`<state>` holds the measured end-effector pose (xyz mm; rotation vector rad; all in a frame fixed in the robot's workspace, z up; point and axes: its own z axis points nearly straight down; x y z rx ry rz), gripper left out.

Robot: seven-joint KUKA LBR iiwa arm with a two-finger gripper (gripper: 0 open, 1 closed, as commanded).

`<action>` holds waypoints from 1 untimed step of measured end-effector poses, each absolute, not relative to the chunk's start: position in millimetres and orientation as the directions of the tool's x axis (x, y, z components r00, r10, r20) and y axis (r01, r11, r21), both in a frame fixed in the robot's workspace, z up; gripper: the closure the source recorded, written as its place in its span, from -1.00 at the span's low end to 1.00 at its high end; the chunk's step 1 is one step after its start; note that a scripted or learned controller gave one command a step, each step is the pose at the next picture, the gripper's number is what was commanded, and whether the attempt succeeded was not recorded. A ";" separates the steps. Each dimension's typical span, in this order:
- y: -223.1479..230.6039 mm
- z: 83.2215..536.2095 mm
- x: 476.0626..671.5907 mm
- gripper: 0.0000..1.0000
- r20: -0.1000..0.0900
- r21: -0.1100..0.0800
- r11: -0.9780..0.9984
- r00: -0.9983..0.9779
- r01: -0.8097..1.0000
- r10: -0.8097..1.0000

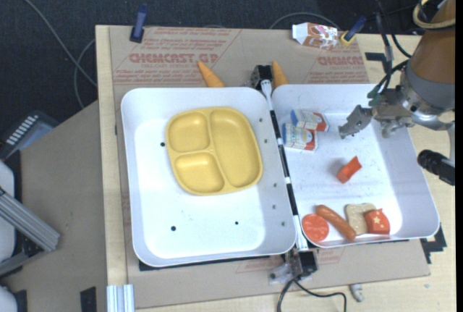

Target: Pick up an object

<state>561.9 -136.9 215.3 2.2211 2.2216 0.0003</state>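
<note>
My gripper [373,123] hangs over the upper part of the right bin [405,180], its two grey fingers spread apart with nothing between them. A small milk carton [304,131] lies to its left near the bin's divider. Below the gripper sits a red wedge-shaped piece [349,169]. Along the bin's front edge lie a tomato slice [315,228], a sausage [337,221], a piece of bread [359,215] and a red strawberry-like piece [377,221].
The left bin [145,187] holds a yellow divided plate [215,150]. Behind the bins on the cardboard lie two orange carrot pieces [210,75], another small carton [316,34] and a blue clip [138,22]. Cables run at the back right.
</note>
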 end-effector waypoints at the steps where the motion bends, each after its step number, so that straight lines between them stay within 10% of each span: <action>1: -170.3 84.4 568.8 -1.00 -0.001 0.000 0.000 0.000 1.000 1.000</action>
